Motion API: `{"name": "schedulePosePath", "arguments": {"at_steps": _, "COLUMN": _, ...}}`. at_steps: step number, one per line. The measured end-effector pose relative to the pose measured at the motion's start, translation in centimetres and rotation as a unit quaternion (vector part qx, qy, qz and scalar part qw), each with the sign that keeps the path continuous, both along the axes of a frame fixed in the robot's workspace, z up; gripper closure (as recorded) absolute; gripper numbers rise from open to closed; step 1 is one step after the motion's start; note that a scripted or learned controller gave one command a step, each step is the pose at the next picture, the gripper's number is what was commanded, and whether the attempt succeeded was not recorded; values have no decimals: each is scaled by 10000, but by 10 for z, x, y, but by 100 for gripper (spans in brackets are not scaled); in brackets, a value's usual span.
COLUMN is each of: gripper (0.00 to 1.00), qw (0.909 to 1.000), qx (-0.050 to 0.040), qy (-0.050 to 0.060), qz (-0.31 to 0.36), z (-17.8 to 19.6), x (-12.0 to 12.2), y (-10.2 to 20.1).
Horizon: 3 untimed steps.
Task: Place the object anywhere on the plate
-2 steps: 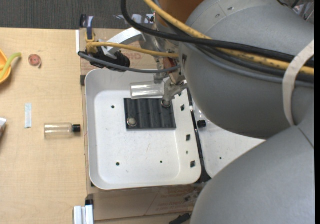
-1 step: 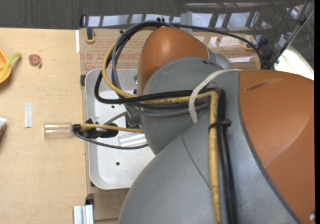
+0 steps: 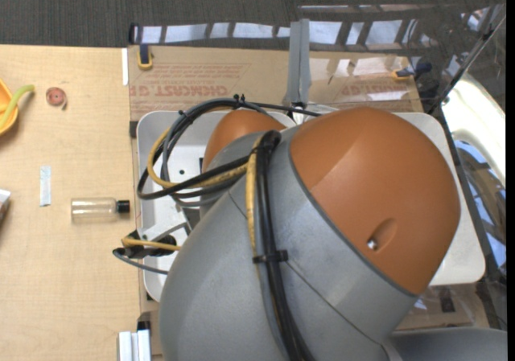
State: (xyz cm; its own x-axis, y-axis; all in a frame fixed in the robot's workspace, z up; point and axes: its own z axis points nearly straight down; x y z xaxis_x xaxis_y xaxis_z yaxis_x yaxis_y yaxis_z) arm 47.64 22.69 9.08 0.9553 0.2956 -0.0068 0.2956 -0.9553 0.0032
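My arm (image 3: pixel 265 287) looms large over both bins, grey with a big orange dome (image 3: pixel 370 190) and a second orange part (image 3: pixel 241 130) farther down. It bends down over the left bin (image 3: pixel 149 134), and its bulk hides nearly all of that bin's floor. Black and yellow cables (image 3: pixel 173 178) loop along the arm above the bin's left side. Part of the right bin (image 3: pixel 465 259) shows as a white strip beyond the dome.
On the wooden bench left of the bins lie a clear bottle with a black cap (image 3: pixel 98 207), a small white strip (image 3: pixel 45 186), a red disc (image 3: pixel 55 96) and a yellow object (image 3: pixel 8 106) at the edge. A cardboard wall (image 3: pixel 209 78) stands behind the bins.
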Motion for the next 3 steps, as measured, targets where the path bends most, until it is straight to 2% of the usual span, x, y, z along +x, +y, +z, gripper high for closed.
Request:
{"name": "schedulePosePath", "arguments": {"at_steps": 1, "gripper": 100, "qw": 10000, "qx": -28, "qy": 28, "qz": 9, "z": 7, "x": -1, "y": -2}}
{"name": "schedulePosePath", "arguments": {"at_steps": 2, "gripper": 100, "qw": 9987, "qx": 6, "qy": -13, "qz": -518, "z": 0, "x": 1, "y": 0}}
{"name": "schedulePosePath", "arguments": {"at_steps": 3, "gripper": 100, "qw": 9985, "qx": -11, "qy": 0, "qz": -547, "z": 8, "x": 1, "y": -4}}
